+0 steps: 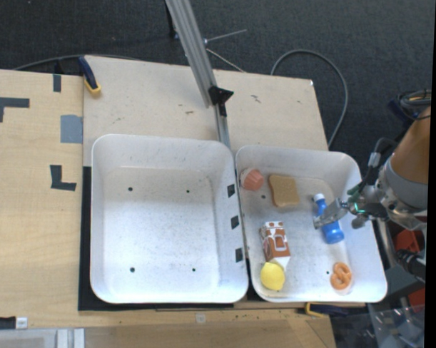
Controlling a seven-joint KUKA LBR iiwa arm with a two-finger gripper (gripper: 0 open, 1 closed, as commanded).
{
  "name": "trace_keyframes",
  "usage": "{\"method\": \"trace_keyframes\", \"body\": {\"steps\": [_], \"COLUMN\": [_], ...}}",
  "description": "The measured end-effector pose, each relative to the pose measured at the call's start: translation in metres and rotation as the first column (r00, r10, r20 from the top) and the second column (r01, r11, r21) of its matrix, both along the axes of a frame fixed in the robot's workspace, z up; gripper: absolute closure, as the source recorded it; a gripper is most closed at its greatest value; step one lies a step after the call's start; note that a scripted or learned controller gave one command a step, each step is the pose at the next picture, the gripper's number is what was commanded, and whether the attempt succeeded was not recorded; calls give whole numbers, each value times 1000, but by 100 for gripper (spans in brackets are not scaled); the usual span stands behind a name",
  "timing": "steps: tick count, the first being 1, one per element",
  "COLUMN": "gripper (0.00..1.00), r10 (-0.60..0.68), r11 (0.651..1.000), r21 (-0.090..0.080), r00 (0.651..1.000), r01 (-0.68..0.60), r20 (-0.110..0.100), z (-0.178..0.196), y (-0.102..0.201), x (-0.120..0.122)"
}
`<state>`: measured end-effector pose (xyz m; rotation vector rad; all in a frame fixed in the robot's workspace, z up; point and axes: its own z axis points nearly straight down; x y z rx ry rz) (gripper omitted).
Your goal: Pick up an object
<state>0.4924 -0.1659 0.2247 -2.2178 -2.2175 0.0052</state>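
The right bin (pixel 361 175) holds several small objects: a pink round piece (pixel 253 179), a tan bread-like block (pixel 284 190), a red and white carton (pixel 275 242), a yellow lemon (pixel 272 276), an orange ring-shaped piece (pixel 341 276) and a blue bottle with a white cap (pixel 332 231). My gripper (pixel 342 217) reaches in over the bin's right wall and hangs right at the blue bottle. Its fingers stand apart, one on each side of the bottle's upper part, so it is open. Nothing is lifted.
The left bin (pixel 103 201) stands beside the right one, with a shared raised rim between them (pixel 234 213). A slanted metal pole (pixel 197 55) crosses the back of the bench. A cable (pixel 336 74) loops on the dark floor behind.
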Motion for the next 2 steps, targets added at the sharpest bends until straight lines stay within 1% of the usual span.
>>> {"method": "trace_keyframes", "body": {"steps": [1, 2], "gripper": [0, 0], "r10": [2, 0], "r11": [1000, 1000], "r21": [-1, 0], "r00": [1000, 1000], "r01": [-2, 0], "r20": [4, -2], "z": [2, -60], "y": [0, -6], "x": [1, -2]}}
